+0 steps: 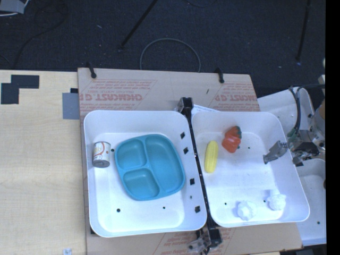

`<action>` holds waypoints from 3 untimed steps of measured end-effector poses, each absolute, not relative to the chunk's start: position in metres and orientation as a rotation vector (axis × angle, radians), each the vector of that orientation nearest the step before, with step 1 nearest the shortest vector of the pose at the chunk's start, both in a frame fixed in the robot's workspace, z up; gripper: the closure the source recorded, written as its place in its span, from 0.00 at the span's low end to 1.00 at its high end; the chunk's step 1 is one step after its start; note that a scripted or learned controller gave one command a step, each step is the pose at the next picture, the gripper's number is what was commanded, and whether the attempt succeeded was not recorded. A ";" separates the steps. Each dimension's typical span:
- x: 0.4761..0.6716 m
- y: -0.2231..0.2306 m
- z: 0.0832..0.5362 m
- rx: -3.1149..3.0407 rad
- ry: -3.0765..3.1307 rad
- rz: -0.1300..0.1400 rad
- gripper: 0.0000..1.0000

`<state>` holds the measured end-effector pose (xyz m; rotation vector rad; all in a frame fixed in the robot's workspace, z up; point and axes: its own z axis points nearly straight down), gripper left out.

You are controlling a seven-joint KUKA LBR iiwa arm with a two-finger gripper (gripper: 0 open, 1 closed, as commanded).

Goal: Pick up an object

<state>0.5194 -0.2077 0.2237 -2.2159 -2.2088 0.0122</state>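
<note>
Two white bins are seen side by side on the table [37, 169]. In the left bin [101, 206], a blue divided plate [149, 166] is laid near centre, with a small can [101, 154] just beside its left edge. In the right bin [255, 190], a yellow corn cob [211, 156] and a red pepper [231, 139] are placed near each other; two white crumpled lumps [245, 210] [275, 201] are found by the front rim. The gripper [276, 152] is positioned over the right bin's right side, nothing seen between its fingers.
</note>
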 end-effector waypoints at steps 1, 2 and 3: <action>0.522 -0.208 0.231 -2.221 -2.220 0.001 0.00; 0.514 -0.200 0.177 -2.217 -2.217 0.004 0.00; 0.514 -0.201 0.134 -2.219 -2.218 0.003 0.00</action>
